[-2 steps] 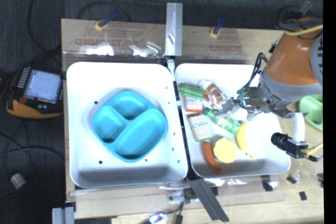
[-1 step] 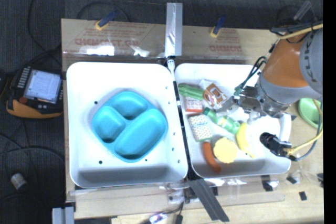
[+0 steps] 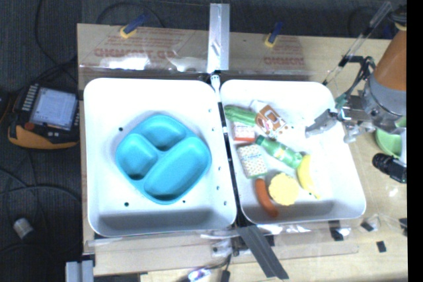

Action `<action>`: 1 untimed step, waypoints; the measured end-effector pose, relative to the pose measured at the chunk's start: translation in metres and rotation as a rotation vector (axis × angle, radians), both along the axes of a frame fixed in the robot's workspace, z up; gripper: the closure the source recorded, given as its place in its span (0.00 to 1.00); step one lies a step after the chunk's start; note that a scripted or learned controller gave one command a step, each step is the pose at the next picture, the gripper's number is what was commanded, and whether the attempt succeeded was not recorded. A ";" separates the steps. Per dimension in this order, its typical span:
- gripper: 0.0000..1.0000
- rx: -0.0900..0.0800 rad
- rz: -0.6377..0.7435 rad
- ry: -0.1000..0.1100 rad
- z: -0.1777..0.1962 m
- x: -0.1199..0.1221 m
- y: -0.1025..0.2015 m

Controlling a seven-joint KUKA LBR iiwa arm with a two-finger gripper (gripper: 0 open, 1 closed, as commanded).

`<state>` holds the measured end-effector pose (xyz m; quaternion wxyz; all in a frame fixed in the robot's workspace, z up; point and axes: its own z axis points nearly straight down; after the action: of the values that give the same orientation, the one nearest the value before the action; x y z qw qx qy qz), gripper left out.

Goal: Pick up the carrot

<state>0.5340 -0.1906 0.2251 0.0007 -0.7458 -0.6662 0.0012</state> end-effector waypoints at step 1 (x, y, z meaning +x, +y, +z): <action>1.00 0.003 0.002 0.002 0.008 0.000 0.001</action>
<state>0.5343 -0.1895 0.2330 0.0026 -0.7452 -0.6668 0.0010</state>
